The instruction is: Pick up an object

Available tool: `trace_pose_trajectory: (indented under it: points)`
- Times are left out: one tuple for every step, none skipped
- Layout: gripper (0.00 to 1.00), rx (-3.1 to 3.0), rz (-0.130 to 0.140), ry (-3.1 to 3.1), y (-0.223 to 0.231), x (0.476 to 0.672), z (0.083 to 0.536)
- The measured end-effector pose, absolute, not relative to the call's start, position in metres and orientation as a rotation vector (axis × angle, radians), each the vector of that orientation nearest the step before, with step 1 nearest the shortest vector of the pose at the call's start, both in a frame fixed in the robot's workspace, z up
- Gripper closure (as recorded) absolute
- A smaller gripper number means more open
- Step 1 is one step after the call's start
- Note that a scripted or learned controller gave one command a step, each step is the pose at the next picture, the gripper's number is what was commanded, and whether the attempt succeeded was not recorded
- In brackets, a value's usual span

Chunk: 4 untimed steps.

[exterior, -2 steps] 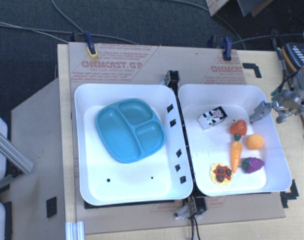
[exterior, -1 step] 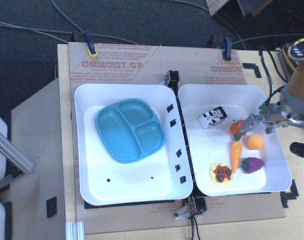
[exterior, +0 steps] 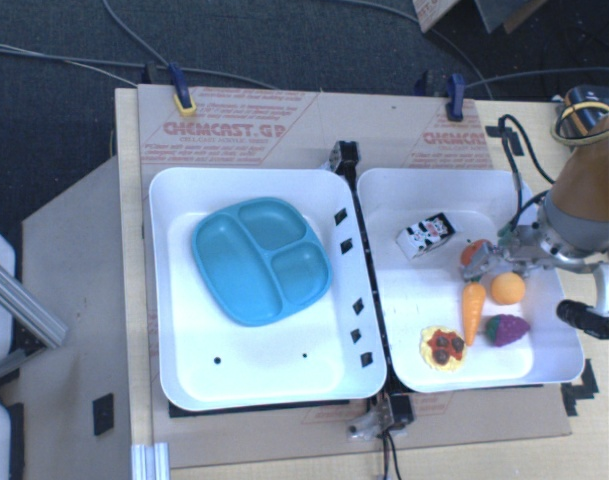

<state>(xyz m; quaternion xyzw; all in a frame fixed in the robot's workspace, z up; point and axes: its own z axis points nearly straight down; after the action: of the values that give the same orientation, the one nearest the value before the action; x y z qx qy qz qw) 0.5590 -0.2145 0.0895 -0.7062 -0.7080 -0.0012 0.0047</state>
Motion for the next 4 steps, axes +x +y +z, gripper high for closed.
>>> trace_pose_trajectory:
  points:
    - [1.00,-2.218,-0.004,-2.222,-0.216,0.560,0.103]
    - [1.00,-2.223,-0.005,-2.228,-0.208,0.561,0.163]
    - [1.00,-2.225,-0.004,-2.227,-0.218,0.564,0.214]
    - [1.00,-2.224,-0.004,-2.227,-0.218,0.565,0.259]
